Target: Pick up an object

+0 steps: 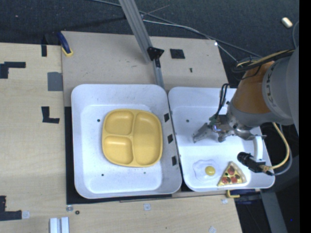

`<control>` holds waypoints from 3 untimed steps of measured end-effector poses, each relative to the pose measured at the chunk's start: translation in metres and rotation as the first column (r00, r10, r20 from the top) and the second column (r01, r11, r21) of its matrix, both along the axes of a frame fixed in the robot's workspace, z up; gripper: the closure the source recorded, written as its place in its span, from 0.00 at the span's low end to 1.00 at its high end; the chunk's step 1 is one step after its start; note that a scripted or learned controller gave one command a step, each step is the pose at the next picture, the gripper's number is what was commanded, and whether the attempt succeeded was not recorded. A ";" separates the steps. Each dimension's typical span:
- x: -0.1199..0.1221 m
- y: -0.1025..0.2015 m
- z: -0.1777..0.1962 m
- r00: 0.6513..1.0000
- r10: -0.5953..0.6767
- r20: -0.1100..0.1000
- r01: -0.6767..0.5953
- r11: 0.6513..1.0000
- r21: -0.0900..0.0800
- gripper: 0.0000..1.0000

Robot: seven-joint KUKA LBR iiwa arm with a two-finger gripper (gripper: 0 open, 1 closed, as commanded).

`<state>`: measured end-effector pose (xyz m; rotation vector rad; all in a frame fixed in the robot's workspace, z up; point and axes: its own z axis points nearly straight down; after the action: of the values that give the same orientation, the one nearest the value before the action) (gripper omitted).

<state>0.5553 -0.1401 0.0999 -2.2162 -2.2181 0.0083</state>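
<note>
Arm reaching into right bin, gripper low over bare floor.
Arm enters from the right, orange band above wrist, gripper (198, 136) pointing left over the middle of the right bin (187, 97), fingers spread, nothing between them. Fried egg toy (205, 170) and pizza slice toy (232, 174) side by side along that bin's near edge. Yellow divided plate (132, 138) mid left bin (82, 144).

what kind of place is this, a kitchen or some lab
Most likely a robot lab test bench, not a kitchen: two white bins hold toy food, a fried egg and pizza slice, beside a yellow divided plate, with loose cables around.
</note>
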 end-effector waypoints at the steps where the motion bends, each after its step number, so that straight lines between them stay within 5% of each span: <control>1: 0.001 0.000 -0.014 1.000 0.000 0.008 0.000 1.000 -0.002 0.00; 2: 0.002 0.000 -0.001 1.000 0.001 0.014 -0.001 1.000 -0.003 1.00; 3: 0.004 0.008 0.043 1.000 0.001 0.010 -0.001 1.000 0.000 1.00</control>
<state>0.5595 -0.1323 0.1431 -2.2200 -2.2248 -0.0028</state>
